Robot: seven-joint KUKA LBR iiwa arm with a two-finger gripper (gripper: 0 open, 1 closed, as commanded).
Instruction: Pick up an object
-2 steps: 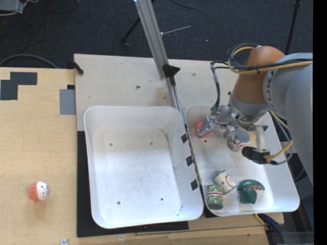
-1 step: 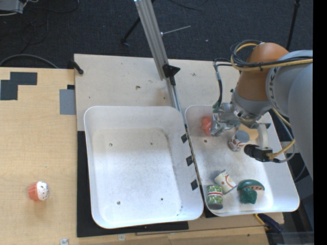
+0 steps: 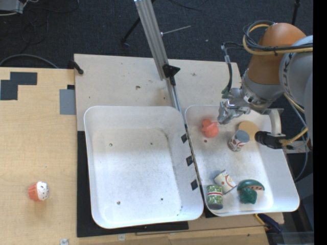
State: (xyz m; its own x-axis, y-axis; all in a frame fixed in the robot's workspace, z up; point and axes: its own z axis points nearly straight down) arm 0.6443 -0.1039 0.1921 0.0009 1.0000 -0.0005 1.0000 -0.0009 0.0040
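My gripper (image 3: 225, 117) hangs over the back of the right bin (image 3: 278, 188), just right of a pink-orange lump (image 3: 209, 128) that lies on the bin floor. Nothing shows between its fingers. A small grey and white can (image 3: 238, 140) stands a little to the right of the gripper, with a tan round piece (image 3: 249, 127) behind it. Near the bin's front lie a white and orange cup (image 3: 224, 180), a green can (image 3: 215, 195) and a green and red object (image 3: 249, 190).
The left bin (image 3: 102, 137) sits beside the right one, with a black clipped divider (image 3: 188, 152) between them. A slanted aluminium bar (image 3: 153, 34) rises behind the bins. A small red and white object (image 3: 39, 191) lies on the wooden table at left.
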